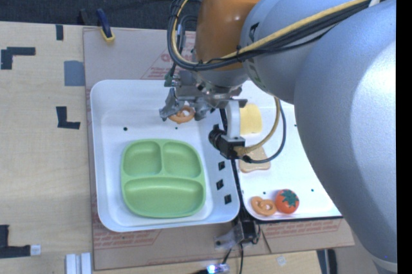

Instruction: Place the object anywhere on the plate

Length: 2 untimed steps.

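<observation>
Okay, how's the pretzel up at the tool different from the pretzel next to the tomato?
The pretzel at the tool sits in the left bin, beyond the green plate; the pretzel by the tomato lies in the right bin, near its front edge. The first is partly covered by the tool; the second lies in plain sight beside the tomato. Both are small, orange-brown and looped.

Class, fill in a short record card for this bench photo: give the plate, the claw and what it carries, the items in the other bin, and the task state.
plate: green divided plate, three compartments, in the left bin
claw: claw above the left bin, beyond the plate's far edge
carried item: pretzel between the claw's fingers
right bin items: tomato, second pretzel, toast slice, yellow cheese slice
task state: pretzel not yet on the plate
</observation>
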Tool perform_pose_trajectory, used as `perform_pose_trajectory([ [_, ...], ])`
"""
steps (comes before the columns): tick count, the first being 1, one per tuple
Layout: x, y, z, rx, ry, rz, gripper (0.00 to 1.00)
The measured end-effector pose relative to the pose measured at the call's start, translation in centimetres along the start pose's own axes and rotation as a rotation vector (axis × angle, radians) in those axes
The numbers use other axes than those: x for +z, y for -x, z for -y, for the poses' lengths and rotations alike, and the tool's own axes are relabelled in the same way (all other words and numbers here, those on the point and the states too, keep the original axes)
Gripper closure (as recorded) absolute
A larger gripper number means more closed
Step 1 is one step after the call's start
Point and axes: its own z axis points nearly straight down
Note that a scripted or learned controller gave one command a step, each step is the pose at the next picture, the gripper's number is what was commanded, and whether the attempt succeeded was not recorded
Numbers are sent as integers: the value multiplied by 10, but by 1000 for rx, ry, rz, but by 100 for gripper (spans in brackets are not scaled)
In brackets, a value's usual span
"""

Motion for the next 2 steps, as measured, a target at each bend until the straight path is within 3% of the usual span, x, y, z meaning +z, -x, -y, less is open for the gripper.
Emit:
perform_pose_trajectory([
  [1,-1,-58,-1,-1,2,-1,100],
  [2,-1,-54,-2,4,2,1,0],
])
